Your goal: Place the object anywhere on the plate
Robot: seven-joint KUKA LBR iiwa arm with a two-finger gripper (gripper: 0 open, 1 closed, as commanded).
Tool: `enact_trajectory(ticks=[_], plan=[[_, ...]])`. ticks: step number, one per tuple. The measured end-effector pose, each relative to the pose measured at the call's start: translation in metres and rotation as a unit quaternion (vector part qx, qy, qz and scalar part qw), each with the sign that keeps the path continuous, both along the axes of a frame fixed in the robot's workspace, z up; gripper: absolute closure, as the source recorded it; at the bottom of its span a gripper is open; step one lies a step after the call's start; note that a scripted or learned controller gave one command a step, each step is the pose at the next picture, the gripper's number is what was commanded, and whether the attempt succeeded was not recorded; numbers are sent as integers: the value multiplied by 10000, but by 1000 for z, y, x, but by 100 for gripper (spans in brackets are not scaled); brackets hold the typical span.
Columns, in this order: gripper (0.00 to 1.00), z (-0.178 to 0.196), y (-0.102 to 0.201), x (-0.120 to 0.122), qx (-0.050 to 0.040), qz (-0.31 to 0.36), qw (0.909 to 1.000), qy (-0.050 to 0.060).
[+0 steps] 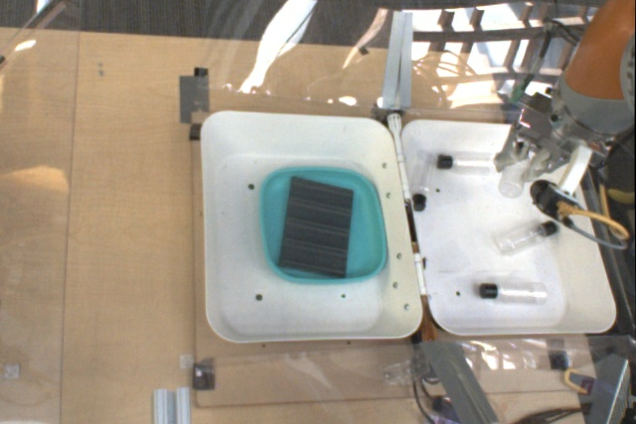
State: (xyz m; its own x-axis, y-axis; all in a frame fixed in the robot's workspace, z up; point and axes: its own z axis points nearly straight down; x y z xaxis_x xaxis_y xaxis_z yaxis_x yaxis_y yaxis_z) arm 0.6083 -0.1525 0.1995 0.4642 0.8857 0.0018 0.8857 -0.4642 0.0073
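A wooden bench (99,213) carries two shallow white bins side by side, their inner rims almost touching along a narrow seam near the middle of the camera view. The left bin (229,303) holds a teal plate (271,223) with rounded corners, set roughly in the bin's centre, with a band of bare white floor open all round it, widest toward the near and far edges. On the plate lies a dark grey ribbed rectangular block (317,227), slightly tilted, its long sides running near to far; it sits wholly inside the plate's rim, with teal showing on every side, more on the left and right than at the near and far ends. The right bin (447,308) holds clear plastic tubes with black caps: one (462,160) near its far left corner, one (525,237) angled toward the right wall, and one (512,292) lying along the near side, with a small black cap-like piece (418,203) close against the left wall. Much of the right bin's middle floor is open. The arm comes in from the right, its orange band (604,55) above the far right corner of the right bin, and the end effector (525,159) hangs over that bin's far right area, near the rim; a clear tube-like shape shows at its tip, but whether its fingers are open or closed on anything cannot be told. Cables (586,213) trail beside the right wall.
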Motion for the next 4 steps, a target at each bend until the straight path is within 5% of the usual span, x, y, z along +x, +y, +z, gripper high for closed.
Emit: enact_trajectory(ticks=[1, 2, 3, 4], plan=[[0, 0, 0, 0, 0, 0, 10000, -1], [0, 199, 49, -9, -1, -715, 9974, -36], [0, 238, 3, -65, 5, -1828, 9831, -32], [0, 237, 5, -119, 12, -2992, 9542, -24]])
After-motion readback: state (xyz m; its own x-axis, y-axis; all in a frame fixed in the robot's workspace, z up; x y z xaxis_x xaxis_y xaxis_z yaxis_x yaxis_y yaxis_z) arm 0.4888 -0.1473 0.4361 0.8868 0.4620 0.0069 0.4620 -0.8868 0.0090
